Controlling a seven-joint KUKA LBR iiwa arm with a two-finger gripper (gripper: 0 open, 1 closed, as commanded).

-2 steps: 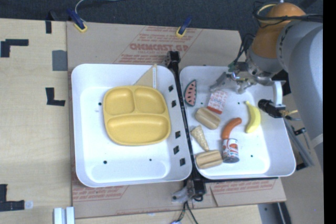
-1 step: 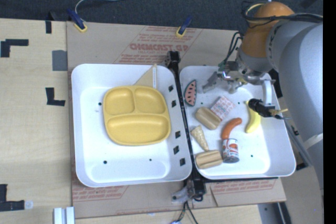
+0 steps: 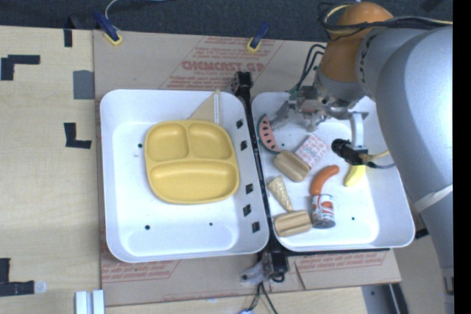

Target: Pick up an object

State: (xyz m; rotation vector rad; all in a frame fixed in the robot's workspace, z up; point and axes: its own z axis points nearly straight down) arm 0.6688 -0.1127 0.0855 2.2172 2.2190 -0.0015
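Note:
My gripper (image 3: 293, 112) hangs over the back left part of the right bin (image 3: 390, 224), just behind a red watermelon slice (image 3: 266, 136) by the bin's left wall. A pink-and-white packet (image 3: 314, 149) lies right in front of the gripper. Around the packet are a tan bread roll (image 3: 291, 165), an orange sausage (image 3: 324, 178) and a yellow banana (image 3: 355, 175). Toward the front sit a pale cone (image 3: 280, 192), a small can (image 3: 322, 210) and a brown loaf (image 3: 292, 222). I see nothing held by the gripper.
The left bin (image 3: 118, 180) holds a yellow divided plate (image 3: 193, 162). A black divider with clips (image 3: 250, 158) runs between the bins. My grey arm (image 3: 419, 106) covers the right bin's far right side. Cardboard lies under both bins.

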